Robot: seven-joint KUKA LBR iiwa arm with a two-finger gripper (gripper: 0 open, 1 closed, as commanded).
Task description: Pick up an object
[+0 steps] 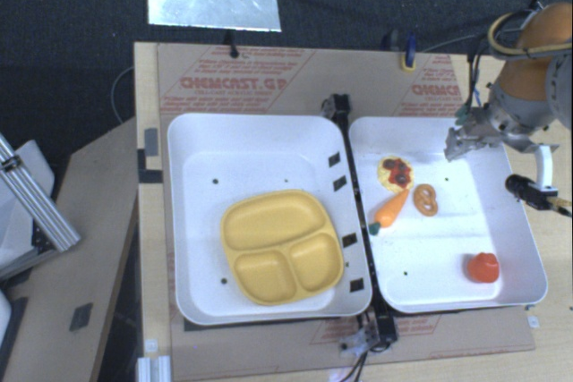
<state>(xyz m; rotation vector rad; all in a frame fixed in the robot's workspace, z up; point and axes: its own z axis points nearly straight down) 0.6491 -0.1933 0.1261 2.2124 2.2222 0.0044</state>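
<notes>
White right bin [506, 219] holds the candidate objects: a toy carrot [390, 210] near its left wall, a pretzel [425, 199] just beside it, and a red piece [483, 267] towards the front right corner. The gripper [458, 144] stands over the far right corner, apart from all three, apparently staged for approach. Whether its jaws are open or closed cannot be told.

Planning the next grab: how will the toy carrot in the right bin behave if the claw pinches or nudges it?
The carrot looks like rigid plastic, so probably stiff and light. Its tapered, rounded body may roll or pivot when nudged, perhaps slipping from a pinch.
</notes>
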